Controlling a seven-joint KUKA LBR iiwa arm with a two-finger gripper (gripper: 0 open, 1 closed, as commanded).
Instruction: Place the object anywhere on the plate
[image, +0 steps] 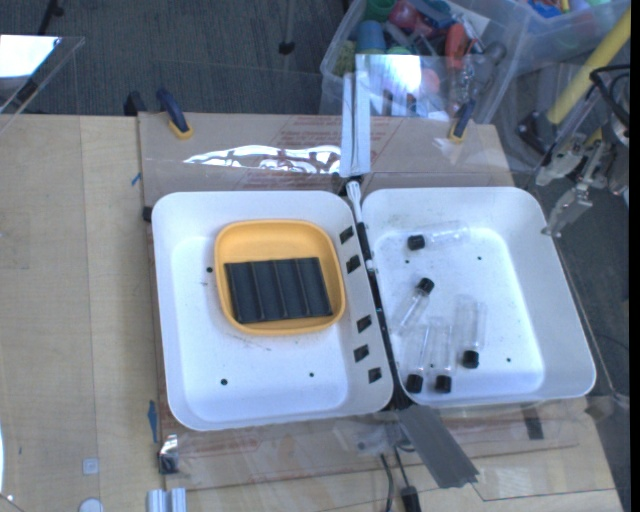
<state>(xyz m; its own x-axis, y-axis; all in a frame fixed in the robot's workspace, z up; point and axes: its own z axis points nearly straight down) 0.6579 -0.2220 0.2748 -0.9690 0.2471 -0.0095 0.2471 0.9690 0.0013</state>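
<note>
A yellow plate (228, 240) was set in the middle of the left bin (190, 380), well clear of its walls, presumably so that it could be reached from any side. A black ribbed block (277, 289) was laid flat on the plate, inside the rim and a little toward its near edge. If that block was the object meant, the task was judged already met. Several clear vials (440, 345) with black caps were scattered in the right bin (560, 340), mostly lying on their sides toward the near left, as things tipped in loosely would be. They were likely kept there as the stock to be picked from. What was taken for the gripper (562, 205) was held outside the right bin, beyond its far right corner, probably parked so that both bins were left open to the camera. It could not be told whether it was open or closed, and nothing was seen held in it. A sheet of card (250, 135) was pinned at the far side by two blue clamps (172, 112). Faint reddish print was seen on it, too blurred to be read, and no brand or label could be made out elsewhere.
</note>
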